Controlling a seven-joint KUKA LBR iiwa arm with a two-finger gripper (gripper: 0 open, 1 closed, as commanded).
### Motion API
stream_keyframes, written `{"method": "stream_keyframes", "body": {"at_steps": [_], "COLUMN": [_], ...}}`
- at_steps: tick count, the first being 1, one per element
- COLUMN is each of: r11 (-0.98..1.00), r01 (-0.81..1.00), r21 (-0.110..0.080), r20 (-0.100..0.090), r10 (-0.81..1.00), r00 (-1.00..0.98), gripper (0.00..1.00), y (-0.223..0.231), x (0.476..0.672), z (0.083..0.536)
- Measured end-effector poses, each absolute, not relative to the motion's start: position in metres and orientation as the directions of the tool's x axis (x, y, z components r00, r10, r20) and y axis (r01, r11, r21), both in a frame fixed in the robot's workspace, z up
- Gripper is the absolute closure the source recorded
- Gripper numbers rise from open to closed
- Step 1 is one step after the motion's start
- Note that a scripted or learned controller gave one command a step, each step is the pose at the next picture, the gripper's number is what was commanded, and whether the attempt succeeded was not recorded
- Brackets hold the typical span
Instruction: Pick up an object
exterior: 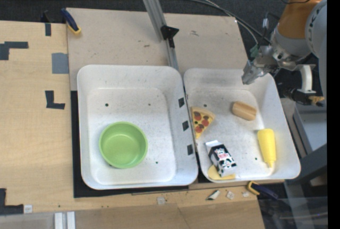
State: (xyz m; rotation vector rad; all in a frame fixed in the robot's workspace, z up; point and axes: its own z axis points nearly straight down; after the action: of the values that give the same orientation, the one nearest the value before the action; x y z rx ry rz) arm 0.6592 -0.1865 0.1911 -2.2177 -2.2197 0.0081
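Two shallow white plastic bins side by side on the bench. The left bin (90, 116) has one item, a round lime-green plastic bowl (123, 144), sitting upright near its front-left. The right bin (284, 132) carries the small stuff: a tan bread-roll-shaped toy (244, 110) near the back right, a toy pizza slice with red toppings (201, 120) against the left wall, a yellow mustard-style squeeze bottle (266, 146) lying flat along the right wall, and a small black-and-white milk carton (221, 158) lying tilted at the front, partly over a pale yellow flat disc (213, 172).

The grey two-finger gripper (251, 77) hangs over the back-right rim of the right bin, above the bin floor. Nothing is gripped. Whether it's spread or pressed together I cannot tell (too small and side-on).

My read: this is the approach stage, no pick target committed. The bread roll is nearest, just in front of the gripper and clear of its neighbours, so it's the probable candidate. The items are spread well apart, which probably suits a top-down pinch. The bottle hugs the wall, so there's less finger clearance there. The carton is stacked on the disc, so it may slip.
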Motion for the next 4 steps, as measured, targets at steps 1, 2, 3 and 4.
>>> {"method": "stream_keyframes", "body": {"at_steps": [1, 2, 3, 4], "r11": [0.001, 0.003, 0.004, 0.0], "r01": [1.0, 1.0, 1.0, 1.0], "r21": [-0.006, -0.001, -0.001, 0.004], "r20": [-0.001, -0.002, -0.004, 0.0], "r10": [1.0, 1.0, 1.0, 1.0], "r00": [-0.001, -0.003, -0.004, 0.0], "gripper": [0.0, 0.0, 1.0, 1.0], "y": [-0.193, -0.192, -0.191, -0.194], "x": [0.665, 0.665, 0.665, 0.665], "z": [0.139, 0.086, 0.098, 0.162]}}
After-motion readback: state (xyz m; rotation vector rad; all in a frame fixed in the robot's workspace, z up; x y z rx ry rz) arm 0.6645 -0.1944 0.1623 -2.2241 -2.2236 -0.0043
